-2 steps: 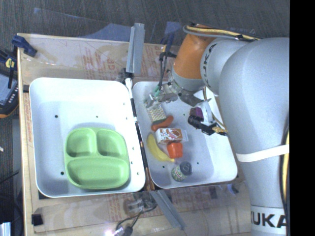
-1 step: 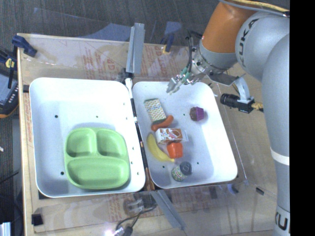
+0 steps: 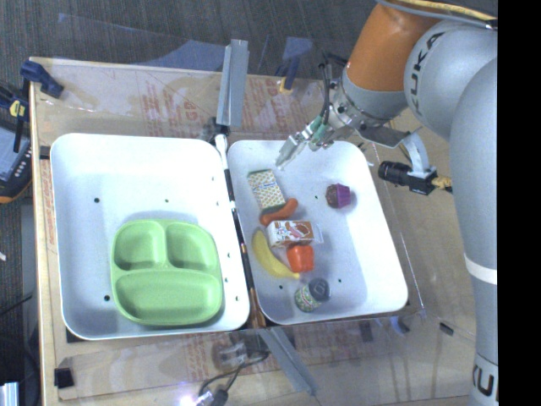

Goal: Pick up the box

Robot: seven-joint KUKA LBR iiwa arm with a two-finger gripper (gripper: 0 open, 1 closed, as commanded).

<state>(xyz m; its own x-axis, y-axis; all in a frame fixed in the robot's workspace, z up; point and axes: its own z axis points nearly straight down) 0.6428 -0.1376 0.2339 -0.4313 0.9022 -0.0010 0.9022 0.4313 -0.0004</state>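
Fingers (image 3: 289,152) of the gripper hang spread and empty over the far-left corner of the right white bin (image 3: 385,252), nothing between them. Grey arm with orange band (image 3: 385,49) reaches in from the right.

Task object: small brown-and-white carton box (image 3: 291,232), lying on its side near the middle of the right bin, nearer than the fingers and apart from them. Crowded: orange sausage-shaped piece (image 3: 280,211) touching its far edge, red-orange item (image 3: 301,257) and yellow banana (image 3: 270,256) just beside its near edge. Checkered flat packet (image 3: 266,189) lies between fingers and box. Purple item (image 3: 338,195) to the right, small round can (image 3: 312,294) nearest. Green divided plate (image 3: 166,271) in the left white bin (image 3: 76,167).

Step, as judged: approach, grasp not yet made. Next move calls for travelling nearer across the packet, centring over the box, and descending with fingers straddling its narrow side, clear of the sausage piece and banana.
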